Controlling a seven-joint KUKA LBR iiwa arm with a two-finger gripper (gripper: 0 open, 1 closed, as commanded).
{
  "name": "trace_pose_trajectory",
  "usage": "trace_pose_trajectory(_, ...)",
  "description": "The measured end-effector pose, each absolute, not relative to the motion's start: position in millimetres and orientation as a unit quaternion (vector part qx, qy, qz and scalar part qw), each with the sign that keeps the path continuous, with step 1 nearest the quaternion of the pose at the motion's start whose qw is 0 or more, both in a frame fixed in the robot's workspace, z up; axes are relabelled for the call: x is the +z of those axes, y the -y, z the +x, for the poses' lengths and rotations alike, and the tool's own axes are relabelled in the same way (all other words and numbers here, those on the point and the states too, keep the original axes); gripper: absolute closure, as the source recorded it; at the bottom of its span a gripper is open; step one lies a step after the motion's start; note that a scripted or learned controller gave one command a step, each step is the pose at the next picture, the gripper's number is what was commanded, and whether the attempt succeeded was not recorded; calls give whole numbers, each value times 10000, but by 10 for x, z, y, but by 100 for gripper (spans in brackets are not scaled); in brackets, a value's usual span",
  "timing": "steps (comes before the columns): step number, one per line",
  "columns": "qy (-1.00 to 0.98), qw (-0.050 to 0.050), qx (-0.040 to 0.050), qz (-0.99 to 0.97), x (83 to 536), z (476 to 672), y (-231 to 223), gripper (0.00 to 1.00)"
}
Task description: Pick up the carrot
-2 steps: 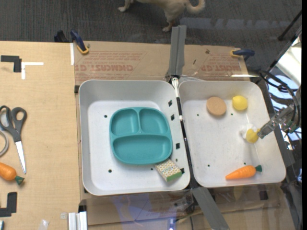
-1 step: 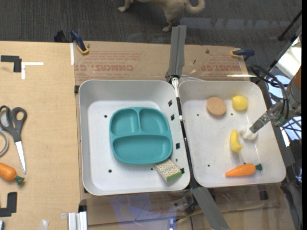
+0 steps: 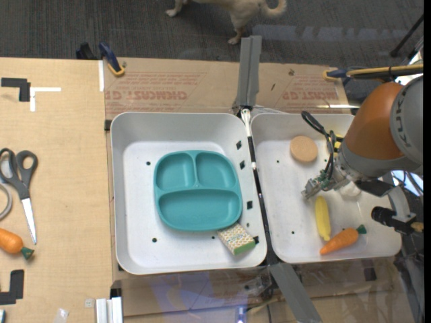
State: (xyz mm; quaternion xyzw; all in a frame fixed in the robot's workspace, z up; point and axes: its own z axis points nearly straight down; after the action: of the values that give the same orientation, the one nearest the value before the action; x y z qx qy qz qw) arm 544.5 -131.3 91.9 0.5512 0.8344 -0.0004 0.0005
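Observation:
An orange carrot (image 3: 342,239) with a green stem end lies in the right bin (image 3: 283,207), near its front right corner. My gripper (image 3: 315,188) hangs over the middle of that bin, up and to the left of the carrot and apart from it. It sits just above the top end of a yellow corn cob (image 3: 323,218). Nothing shows in its grasp. The arm's orange band (image 3: 376,128) rises behind it at the right.
A tan round disc (image 3: 304,149) lies at the back of the right bin. The left bin (image 3: 131,200) holds a teal divided plate (image 3: 197,189) and a sponge (image 3: 237,239). Scissors (image 3: 20,180) and a second carrot (image 3: 9,241) lie on the bench at far left.

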Motion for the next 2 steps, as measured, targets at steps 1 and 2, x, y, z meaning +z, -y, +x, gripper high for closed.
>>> trace_pose_trajectory(1,-8091,13,-6,5877,1385,5257,2232,100)
trace_pose_trajectory(2,-7203,-15,-8,6936,1219,4881,1532,100)
